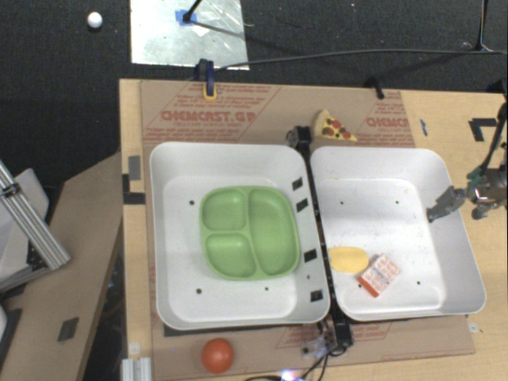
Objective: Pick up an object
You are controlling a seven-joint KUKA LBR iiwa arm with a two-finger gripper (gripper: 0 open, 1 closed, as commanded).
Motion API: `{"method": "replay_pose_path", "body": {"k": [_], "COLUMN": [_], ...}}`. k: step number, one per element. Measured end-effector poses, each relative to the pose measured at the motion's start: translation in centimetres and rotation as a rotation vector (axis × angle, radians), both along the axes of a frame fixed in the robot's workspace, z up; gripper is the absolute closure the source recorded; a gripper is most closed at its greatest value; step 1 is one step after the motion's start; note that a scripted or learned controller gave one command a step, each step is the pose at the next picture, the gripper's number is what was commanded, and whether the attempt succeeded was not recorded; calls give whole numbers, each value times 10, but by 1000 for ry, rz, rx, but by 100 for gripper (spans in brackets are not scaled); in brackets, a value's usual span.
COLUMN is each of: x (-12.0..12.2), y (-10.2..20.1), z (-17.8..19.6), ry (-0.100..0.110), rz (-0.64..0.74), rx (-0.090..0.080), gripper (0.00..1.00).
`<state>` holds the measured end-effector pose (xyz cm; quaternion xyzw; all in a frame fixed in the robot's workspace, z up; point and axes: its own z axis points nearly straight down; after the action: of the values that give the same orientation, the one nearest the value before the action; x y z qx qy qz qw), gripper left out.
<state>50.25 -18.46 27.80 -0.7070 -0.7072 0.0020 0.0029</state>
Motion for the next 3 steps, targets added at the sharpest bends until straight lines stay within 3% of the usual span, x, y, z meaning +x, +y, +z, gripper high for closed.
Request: {"method": "replay_pose_path", "body": {"k": [1,3], "x": [2,4], "y": [0,-4], "z": [5,-87], "ry": [-9,-5], "rz": [3,0], "rx": [-2,-1], "gripper": [0,0]}}
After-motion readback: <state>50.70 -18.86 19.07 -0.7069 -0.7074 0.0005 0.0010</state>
